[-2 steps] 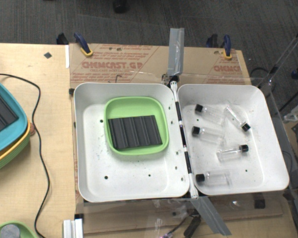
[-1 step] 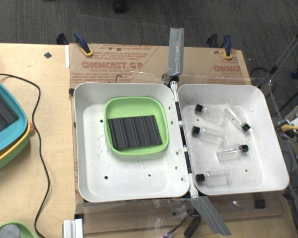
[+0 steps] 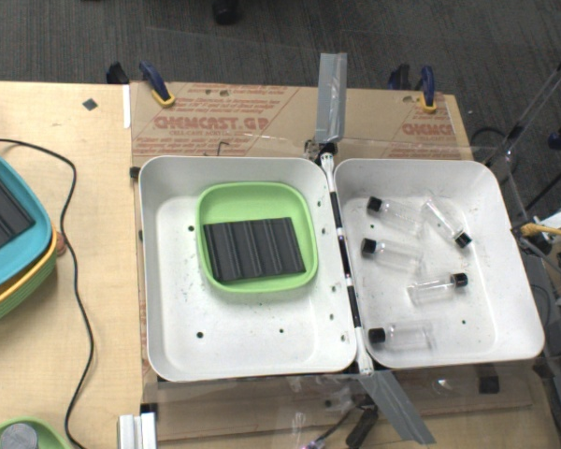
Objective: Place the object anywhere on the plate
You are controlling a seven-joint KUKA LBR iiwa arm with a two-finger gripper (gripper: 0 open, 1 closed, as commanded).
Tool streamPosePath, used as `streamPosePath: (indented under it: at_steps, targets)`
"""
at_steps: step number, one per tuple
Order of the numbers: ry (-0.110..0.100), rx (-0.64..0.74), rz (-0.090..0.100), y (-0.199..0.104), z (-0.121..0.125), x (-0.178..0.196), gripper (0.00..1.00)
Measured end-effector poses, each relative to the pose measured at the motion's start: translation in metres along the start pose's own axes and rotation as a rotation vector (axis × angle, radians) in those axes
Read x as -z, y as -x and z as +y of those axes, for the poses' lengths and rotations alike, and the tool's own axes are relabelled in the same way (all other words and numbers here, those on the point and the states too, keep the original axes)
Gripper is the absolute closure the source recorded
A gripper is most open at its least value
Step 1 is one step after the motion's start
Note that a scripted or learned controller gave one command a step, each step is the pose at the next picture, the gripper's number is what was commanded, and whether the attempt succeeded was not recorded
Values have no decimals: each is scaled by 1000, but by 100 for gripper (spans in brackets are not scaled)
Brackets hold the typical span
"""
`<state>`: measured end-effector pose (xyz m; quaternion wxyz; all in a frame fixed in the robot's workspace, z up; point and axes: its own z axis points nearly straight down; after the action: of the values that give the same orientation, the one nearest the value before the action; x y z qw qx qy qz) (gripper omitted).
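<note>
The lowest vial [image 3: 399, 336] lies loose among others in the right bin [image 3: 505, 340], awaiting transfer to the green plate [image 3: 255, 203]; the pincer's state cannot be told.

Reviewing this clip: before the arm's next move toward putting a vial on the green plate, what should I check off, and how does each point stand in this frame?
1. Green plate sits inside the left bin: ok.
2. Plate surface free: not ok, a dark ribbed insert covers most of it.
3. Vials available in the right bin: ok, five clear black-capped vials lie there.
4. Vials separated enough for a pick: cannot tell; the upper ones lie close together.
5. A vial on the plate: not ok, none yet.
</note>
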<state>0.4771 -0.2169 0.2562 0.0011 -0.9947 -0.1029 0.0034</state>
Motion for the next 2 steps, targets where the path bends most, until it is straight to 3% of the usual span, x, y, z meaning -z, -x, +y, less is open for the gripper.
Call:
streamPosePath:
  at_steps: [2]
  targets:
    - [0,-3,1,0,2,-16,0]
